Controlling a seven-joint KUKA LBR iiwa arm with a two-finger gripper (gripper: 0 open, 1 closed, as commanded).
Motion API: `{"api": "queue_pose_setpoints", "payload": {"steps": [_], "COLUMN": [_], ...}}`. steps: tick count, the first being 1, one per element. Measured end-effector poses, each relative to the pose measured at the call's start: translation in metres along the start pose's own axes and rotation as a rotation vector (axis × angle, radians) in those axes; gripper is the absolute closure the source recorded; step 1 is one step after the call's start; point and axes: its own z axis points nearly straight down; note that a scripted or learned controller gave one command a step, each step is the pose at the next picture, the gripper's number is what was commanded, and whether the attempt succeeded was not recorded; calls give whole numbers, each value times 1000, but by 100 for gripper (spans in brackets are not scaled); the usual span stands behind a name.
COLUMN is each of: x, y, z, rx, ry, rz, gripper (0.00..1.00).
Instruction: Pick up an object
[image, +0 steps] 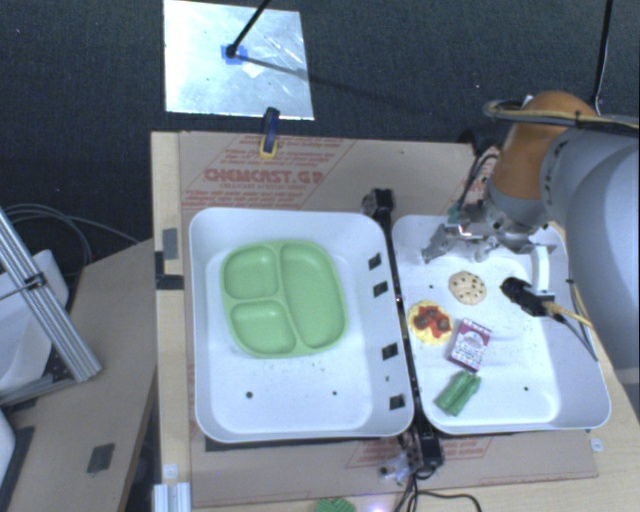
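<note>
Your pincer (462, 243) hangs over the right bin's (575, 400) far end; you cannot tell how it stands. The cookie (467, 288) lies just below it, the pizza slice (430, 321) and pink packet (468, 346) beyond. Descend slightly off-centre and you risk nudging the flat cookie aside.

A: Where is open floor left in the right bin (575, 405)?
B: Along its near right part; the cookie (467, 288), pizza toy (431, 321), pink box (469, 345) and green piece (458, 392) are clustered leftward.
</note>
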Motion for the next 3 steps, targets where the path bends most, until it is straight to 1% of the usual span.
{"api": "queue_pose_setpoints", "payload": {"steps": [1, 2, 3], "x": [-18, -24, -13], "y": [-3, -70, -23], "z": [1, 2, 0], "rx": [4, 13, 2], "ry": [0, 2, 1], "rz": [6, 8, 0], "gripper": [0, 0, 0]}}
